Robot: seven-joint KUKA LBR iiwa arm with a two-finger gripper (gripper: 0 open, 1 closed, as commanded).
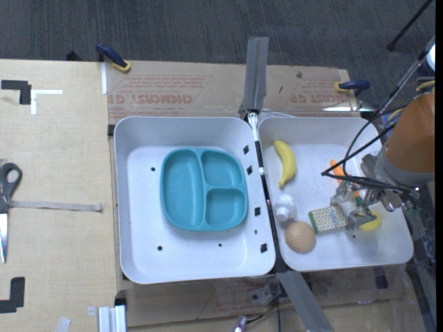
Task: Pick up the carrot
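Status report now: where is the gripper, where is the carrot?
Gripper low in right bin. Carrot partly hidden under arm. Sponge and yellow item close by.

floor (173, 12): dark grey carpet | bench (55, 241): light wood | cardboard sheet (180, 88)

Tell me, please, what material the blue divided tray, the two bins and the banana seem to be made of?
The divided tray looks like moulded plastic: uniform teal, rounded compartment walls, soft sheen. The left bin and right bin look like thin white plastic with smooth rounded rims. The banana is evenly yellow and spotless, so probably a plastic toy, though real fruit cannot be excluded.
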